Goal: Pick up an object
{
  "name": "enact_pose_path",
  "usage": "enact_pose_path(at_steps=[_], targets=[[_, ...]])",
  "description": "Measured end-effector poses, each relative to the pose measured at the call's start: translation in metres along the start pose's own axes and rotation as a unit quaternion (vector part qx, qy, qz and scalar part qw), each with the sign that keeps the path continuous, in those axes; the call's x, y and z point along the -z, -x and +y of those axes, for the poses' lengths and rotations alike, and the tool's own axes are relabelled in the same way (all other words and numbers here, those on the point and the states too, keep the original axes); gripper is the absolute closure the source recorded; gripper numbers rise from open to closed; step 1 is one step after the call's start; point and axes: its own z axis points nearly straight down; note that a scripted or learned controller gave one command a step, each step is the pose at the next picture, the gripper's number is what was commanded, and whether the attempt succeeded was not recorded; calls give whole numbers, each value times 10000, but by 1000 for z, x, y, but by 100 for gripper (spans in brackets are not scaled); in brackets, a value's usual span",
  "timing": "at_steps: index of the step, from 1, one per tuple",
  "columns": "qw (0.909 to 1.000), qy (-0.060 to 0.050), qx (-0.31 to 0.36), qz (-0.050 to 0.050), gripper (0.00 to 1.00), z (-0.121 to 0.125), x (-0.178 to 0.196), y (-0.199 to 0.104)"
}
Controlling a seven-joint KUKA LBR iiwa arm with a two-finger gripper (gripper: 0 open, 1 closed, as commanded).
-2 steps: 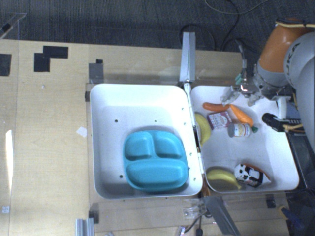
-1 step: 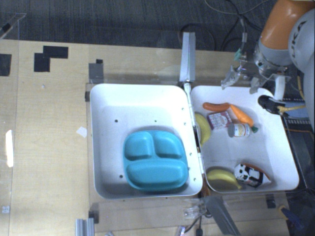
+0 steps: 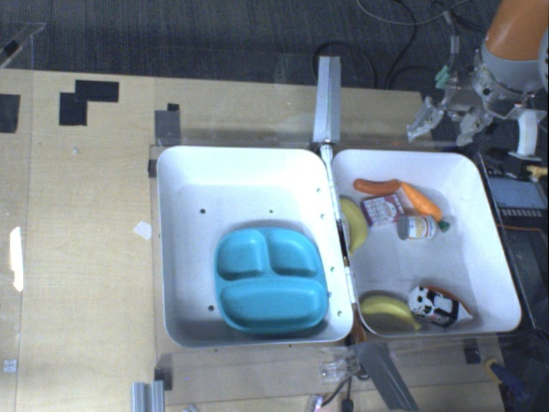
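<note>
Camera view: I'm seeing a blue divided tray [image 3: 271, 280] lying in the left bin [image 3: 184, 187]. In the right bin [image 3: 489, 256] a carrot [image 3: 420, 200], small bottle [image 3: 416, 227] and banana [image 3: 388, 311] are sitting. My gripper [image 3: 448, 120] is hovering beyond its far edge, fingers spread, gripping nothing.

Blue divided tray [image 3: 270, 279] in left bin [image 3: 184, 230], carrot [image 3: 420, 200], bananas [image 3: 388, 312] in right bin [image 3: 489, 256], jaws [image 3: 448, 124] above bench

Arm [image 3: 515, 24] cut off by top-right edge; left banana [image 3: 353, 221] half hidden behind bin divider [image 3: 336, 221].
</note>
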Motion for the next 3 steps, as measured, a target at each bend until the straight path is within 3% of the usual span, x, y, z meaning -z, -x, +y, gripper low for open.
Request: enact_pose_path(at_steps=[1,2,3], targets=[[9995,-25,316,11,0,-4,-168,-30],[9995,-44,327,21,100,-3,-153,-31],[9960,7,896,7,100,-22,-7,-49]])
